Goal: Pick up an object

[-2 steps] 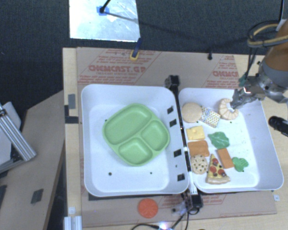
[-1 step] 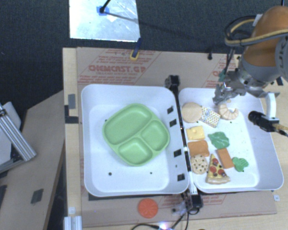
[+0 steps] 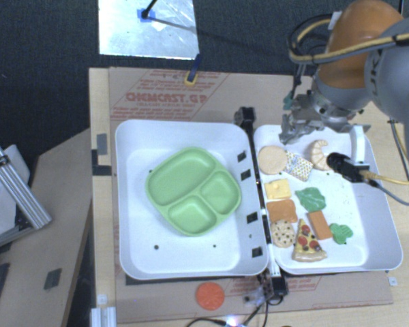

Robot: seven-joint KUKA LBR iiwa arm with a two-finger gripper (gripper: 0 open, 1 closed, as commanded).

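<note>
Camera view, from my remote station: the grey arm with its orange band (image 3: 358, 39) reaches in over the right shallow white bin (image 3: 382, 240), its gripper (image 3: 294, 133) hanging above the far end. I cannot tell the gripper's state from here. The left white bin (image 3: 133, 182) bears a pale green three-compartment plastic tray (image 3: 193, 191), presumably the destination for food pieces. In the right bin toy foods lie flat and scattered, likely so each can be grasped singly. Nearest the gripper, and my guess at its target, is a round tan cookie-like disc (image 3: 272, 159), just beside a patterned cracker (image 3: 300, 167) and a pale croissant (image 3: 320, 152).
</note>
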